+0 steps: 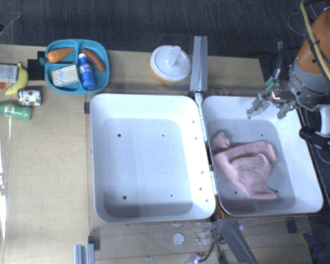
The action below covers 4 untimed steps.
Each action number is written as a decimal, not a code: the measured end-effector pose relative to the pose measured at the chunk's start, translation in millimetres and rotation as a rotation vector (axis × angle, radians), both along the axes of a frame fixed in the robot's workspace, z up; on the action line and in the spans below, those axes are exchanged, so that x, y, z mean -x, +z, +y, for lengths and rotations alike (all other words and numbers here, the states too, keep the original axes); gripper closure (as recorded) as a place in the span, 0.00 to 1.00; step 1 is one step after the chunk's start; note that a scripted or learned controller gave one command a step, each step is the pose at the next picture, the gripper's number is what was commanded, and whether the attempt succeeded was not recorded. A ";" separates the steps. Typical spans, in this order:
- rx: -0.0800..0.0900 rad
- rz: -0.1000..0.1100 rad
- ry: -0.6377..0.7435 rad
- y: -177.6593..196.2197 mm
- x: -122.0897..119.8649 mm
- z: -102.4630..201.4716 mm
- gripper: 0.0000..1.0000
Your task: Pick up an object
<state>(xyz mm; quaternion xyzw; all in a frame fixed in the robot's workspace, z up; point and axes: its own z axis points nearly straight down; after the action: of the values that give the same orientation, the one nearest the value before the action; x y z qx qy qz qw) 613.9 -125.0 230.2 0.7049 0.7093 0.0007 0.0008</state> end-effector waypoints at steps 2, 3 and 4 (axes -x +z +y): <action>0.004 -0.009 0.063 -141.0 35.4 -63.5 0.00; 0.003 -0.012 0.184 -140.6 20.8 4.4 0.00; 0.004 -0.008 0.123 -141.3 18.5 -58.3 0.00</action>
<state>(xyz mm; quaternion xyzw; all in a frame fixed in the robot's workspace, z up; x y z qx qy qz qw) 595.5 -183.3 88.8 0.6600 0.7512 0.0025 0.0050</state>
